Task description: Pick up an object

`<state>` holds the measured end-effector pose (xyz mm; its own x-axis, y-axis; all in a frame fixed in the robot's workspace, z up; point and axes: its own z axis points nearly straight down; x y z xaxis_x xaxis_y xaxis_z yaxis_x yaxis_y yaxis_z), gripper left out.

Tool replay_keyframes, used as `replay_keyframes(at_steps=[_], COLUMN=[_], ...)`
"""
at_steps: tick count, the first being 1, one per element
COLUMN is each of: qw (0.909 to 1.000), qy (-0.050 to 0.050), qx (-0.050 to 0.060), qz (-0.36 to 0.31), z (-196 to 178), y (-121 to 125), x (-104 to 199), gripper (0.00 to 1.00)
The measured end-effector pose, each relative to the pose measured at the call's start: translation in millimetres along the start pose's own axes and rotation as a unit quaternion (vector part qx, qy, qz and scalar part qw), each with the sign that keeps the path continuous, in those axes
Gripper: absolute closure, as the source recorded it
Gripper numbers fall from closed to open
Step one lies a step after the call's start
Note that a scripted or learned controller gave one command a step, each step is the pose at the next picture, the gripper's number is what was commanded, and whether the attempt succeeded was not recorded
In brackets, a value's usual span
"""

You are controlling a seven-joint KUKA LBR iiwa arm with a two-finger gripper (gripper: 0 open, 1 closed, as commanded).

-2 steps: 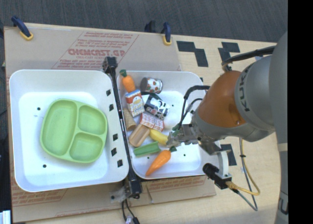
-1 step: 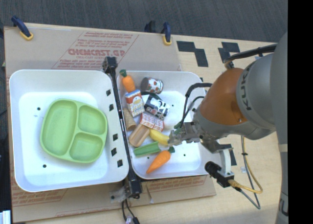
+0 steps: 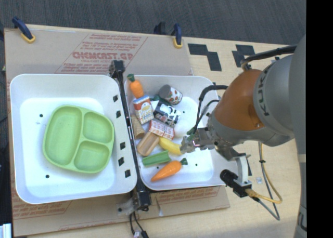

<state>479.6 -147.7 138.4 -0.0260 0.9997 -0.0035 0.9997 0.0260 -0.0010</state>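
**A:** Status on that pick frame?

**B:** My tool (image 3: 188,143) was low in the right bin (image 3: 205,172), at the right edge of the toy food pile. Couldn't tell if it was released or clenched; the wrist hid that. Nothing visibly between its tips, so I wouldn't call it a grasp.

**A:** Target?

**B:** Probably the yellow banana (image 3: 169,145), just beside the tool, maybe touching. It lay between the green pepper (image 3: 156,158) and the small printed cartons (image 3: 162,119).

**A:** Risks?

**B:** Clutter. The banana sat tight against its neighbours, so closing there could've nudged it away or pinched two items at once. The carrot (image 3: 167,170) below lay near enough to get shoved. A curved smooth toy could also have squirted out of a tip-only grip.

**A:** Anything else around?

**B:** A second carrot (image 3: 136,86) at the top of the bin, a round grey piece (image 3: 170,94) beside it, and a tan block (image 3: 146,142) by the divider. The left bin (image 3: 23,180) held a green compartment plate (image 3: 78,138), well apart. Clamps (image 3: 178,34) on the counter edge weren't in my way.
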Motion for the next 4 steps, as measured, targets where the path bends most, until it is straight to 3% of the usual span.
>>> replay_keyframes(at_steps=[1,2,3,4], qw=[1.0,0.9999,0.9999,1.0], qy=[-0.001,0.001,0.002,0.002], qx=[-0.001,-0.002,0.001,0.0], qz=[-0.003,0.01,0.01,0.01], z=[-10.3,-163.3,-79.8,-81.1], y=[1.4,77.7,147.6,148.3], x=[0.0,15.2,-20.6,-20.3], gripper=[1.0,1.0,1.0,0.0])
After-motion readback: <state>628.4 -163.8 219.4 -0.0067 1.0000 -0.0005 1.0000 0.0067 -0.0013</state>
